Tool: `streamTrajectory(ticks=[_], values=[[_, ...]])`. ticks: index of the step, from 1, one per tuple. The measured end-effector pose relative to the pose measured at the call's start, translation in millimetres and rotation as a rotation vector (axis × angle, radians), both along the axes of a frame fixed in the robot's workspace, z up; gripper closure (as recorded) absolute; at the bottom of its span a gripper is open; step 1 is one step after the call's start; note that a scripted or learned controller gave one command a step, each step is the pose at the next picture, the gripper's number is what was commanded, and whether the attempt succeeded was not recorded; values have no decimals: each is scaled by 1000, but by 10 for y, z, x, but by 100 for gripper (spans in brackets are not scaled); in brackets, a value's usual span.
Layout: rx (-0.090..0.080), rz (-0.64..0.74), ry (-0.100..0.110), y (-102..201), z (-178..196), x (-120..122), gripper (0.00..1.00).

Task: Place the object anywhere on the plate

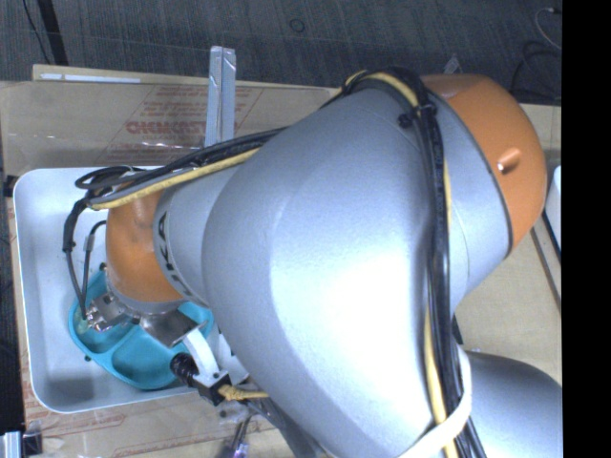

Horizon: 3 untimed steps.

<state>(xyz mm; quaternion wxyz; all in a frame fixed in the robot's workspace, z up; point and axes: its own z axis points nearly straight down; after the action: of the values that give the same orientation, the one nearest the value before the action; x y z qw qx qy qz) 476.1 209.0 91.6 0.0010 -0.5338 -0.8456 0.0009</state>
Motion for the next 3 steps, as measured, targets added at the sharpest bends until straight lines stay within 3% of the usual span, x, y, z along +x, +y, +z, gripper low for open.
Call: streamTrajectory(ticks=[1, 2, 3], values=[[0, 48, -2, -166, 1707, 712, 100], [-1, 186, 5, -91, 508, 14, 100], [0, -85, 1, -23, 0, -6, 100]])
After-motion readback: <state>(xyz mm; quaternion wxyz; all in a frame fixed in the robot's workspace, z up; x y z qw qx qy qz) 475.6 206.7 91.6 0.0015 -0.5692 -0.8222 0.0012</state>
